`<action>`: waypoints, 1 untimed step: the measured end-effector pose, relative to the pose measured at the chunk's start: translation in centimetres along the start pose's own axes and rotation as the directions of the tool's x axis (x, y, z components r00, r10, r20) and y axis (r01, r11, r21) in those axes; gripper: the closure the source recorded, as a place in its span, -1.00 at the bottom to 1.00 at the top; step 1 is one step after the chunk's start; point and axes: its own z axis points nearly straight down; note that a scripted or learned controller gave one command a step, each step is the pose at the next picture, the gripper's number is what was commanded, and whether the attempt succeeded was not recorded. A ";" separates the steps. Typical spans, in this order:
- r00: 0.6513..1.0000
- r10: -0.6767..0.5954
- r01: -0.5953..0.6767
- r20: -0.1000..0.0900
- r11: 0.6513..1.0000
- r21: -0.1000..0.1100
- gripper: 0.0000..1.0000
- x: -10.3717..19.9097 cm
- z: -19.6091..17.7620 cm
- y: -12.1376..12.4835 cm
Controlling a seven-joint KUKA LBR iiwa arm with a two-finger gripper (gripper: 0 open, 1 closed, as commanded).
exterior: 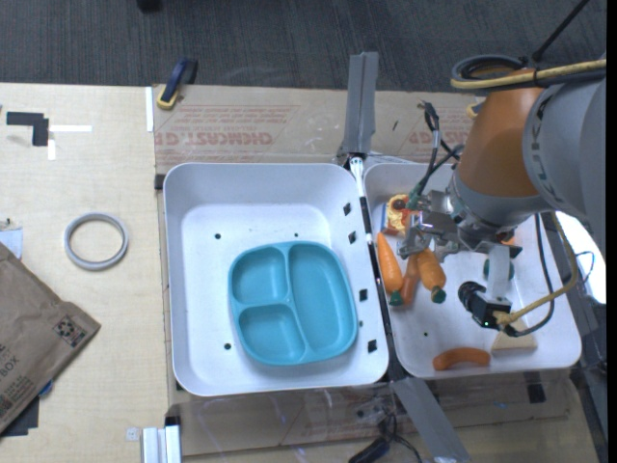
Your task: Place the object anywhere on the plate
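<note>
You've got the gripper (421,244) low in the right bin (554,340), over the carrots; whether it's apart or clamped on anything, you cannot tell. Nearest is one carrot (430,272) just right of the plate (292,303), with another carrot (388,261) closer to the divider. They look like light, stiff, smooth plastic, likely slippery; grab mid-body across the narrow width. A sausage (461,359) lies further from the plate, near a wooden block (515,343).
</note>
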 end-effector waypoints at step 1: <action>0.981 -0.196 0.196 -0.002 0.981 -0.002 1.00 3.8 -2.1 -4.5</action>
